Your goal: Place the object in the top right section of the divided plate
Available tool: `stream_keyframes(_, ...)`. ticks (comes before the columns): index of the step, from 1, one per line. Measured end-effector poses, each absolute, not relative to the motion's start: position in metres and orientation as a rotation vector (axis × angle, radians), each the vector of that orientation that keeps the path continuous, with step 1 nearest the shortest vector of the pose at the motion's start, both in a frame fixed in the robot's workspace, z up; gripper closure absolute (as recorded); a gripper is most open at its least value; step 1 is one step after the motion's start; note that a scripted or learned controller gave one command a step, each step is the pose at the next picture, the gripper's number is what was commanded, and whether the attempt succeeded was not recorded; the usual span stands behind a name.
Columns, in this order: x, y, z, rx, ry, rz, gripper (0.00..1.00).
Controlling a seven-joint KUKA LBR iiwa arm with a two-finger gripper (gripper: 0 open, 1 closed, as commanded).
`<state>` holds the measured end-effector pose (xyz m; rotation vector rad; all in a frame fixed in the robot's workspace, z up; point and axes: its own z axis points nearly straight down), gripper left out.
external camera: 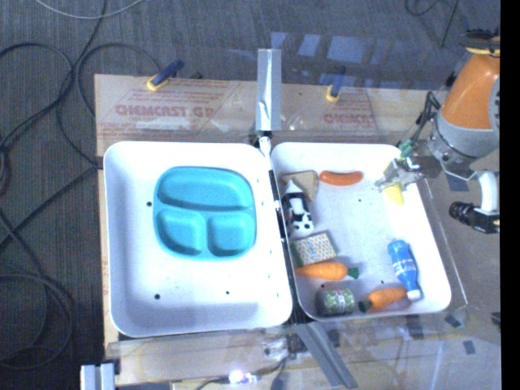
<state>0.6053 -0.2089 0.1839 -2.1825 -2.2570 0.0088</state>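
The blue divided plate (205, 211) lies in the left bin (130, 291), with one wide section at the top and two smaller ones below. My gripper (397, 175) hangs over the upper right corner of the right bin (435, 258), far from the plate. A small yellow object (395, 192) sits right at the gripper's tip. The view does not settle whether it is gripped or lying on the bin floor.
The right bin holds a red sausage (341, 177), a black-and-white cow toy (298, 212), a checkered box (314, 248), two carrots (325, 270) (385, 298), a green can (335, 301) and a blue bottle (404, 266). A clamp post (265, 96) stands behind the bins.
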Motion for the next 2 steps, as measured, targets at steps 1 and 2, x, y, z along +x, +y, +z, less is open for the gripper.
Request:
stream_keyframes(1,0.651,-0.118,0.188,-1.952,-2.459,0.004,1.00)
stream_keyframes(2,0.665,-0.033,0.211,-2.289,-2.147,0.007,1.00)
